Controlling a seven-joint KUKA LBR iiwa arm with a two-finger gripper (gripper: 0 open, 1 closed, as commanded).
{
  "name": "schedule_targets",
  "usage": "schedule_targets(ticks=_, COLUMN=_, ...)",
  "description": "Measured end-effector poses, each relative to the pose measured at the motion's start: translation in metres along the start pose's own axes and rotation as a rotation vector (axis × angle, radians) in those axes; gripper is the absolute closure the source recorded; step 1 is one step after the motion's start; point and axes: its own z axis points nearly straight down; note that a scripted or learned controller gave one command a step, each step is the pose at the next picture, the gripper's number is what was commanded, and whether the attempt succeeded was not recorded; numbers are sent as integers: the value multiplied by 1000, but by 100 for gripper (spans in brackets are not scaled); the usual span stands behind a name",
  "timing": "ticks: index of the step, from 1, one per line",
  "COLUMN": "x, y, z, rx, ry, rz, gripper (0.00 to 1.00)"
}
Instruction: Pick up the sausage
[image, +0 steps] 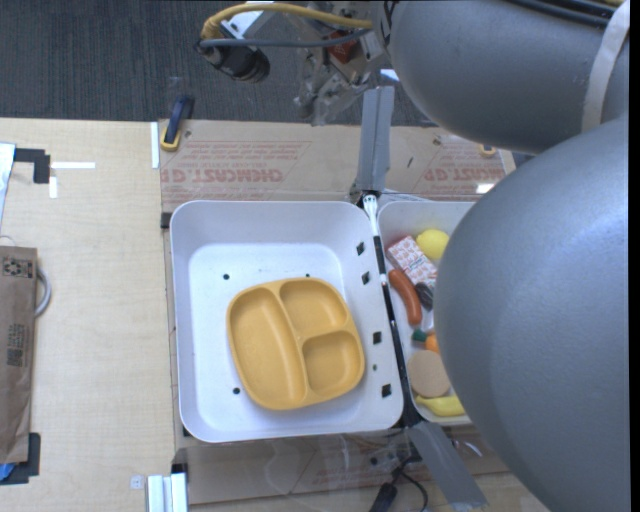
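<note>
The sausage (405, 295) is a reddish-brown link lying along the left edge of the right bin (392, 215), just right of the divider between the bins. The grey arm (540, 300) looms large over the right bin and hides most of it. The gripper itself is hidden under the arm's bulk.
The left bin (195, 300) holds a yellow three-compartment plate (295, 342). Beside the sausage in the right bin lie a pink-and-white packet (412, 255), a yellow lemon-like piece (432, 243), a tan round piece (430, 375) and a small orange piece (432, 343). A brown paper bag (18, 350) lies at far left.
</note>
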Motion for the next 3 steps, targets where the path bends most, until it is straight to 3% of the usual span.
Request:
schedule_targets(ticks=2, x=-12, y=-12, z=21, rx=-1, ry=3, rz=-79, gripper=100)
schedule_targets(ticks=3, x=1, y=-3, z=136, rx=1, ry=4, rz=31, gripper=100)
